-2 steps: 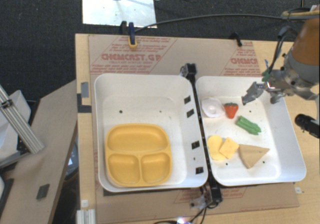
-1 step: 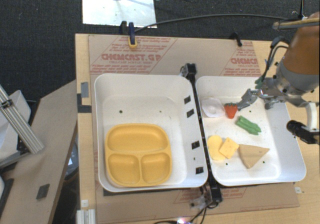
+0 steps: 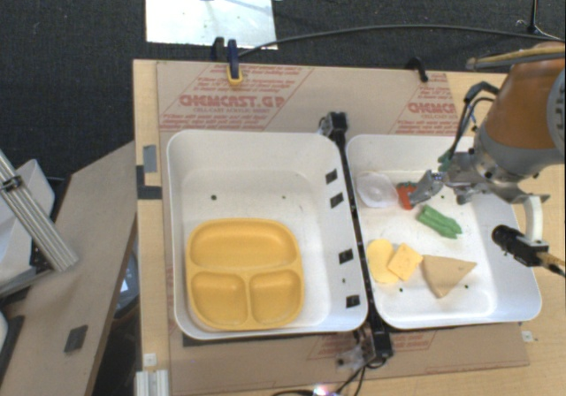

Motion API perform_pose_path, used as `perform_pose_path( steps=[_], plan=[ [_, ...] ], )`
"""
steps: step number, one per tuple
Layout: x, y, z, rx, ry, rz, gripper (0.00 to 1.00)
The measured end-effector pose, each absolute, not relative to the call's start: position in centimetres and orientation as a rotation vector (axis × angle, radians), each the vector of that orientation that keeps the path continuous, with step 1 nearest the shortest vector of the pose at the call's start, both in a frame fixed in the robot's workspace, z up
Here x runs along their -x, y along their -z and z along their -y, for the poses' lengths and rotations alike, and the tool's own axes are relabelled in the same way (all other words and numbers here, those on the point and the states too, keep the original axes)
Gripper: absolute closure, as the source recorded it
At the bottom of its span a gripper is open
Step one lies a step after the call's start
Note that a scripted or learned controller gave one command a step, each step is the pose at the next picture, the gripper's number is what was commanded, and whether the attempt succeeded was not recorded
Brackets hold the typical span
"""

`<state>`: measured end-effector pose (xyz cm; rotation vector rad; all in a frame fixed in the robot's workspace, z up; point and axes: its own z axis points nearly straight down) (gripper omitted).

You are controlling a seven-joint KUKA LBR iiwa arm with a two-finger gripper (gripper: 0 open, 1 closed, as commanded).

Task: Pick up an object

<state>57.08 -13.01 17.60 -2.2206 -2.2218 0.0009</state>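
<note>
In the right bin lie several small items. A green pod-shaped piece rests near the middle. A small red piece sits beside a clear round cup. Toward the front are a pale yellow round, a yellow cheese slice and a tan wedge. My gripper hangs low over the back of this bin, just right of the red piece and above the green one. I see nothing held in it.
The left bin holds a yellow three-compartment tray. A black divider with clips runs between the bins. The arm's grey body and orange band overhang the right bin's far right side.
</note>
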Motion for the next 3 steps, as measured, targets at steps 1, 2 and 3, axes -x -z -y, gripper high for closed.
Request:
perform_pose_path(
  steps=[1, 2, 3],
  plan=[
    [-56.9, -11.4, 12.6, 2.219, -0.002, 2.220, 0.00],
    [-57.1, -12.8, 12.7, 2.225, 0.002, 2.222, 1.00],
    [-57.5, -17.1, 12.5, 2.220, 0.004, 2.229, 1.00]
  ],
)
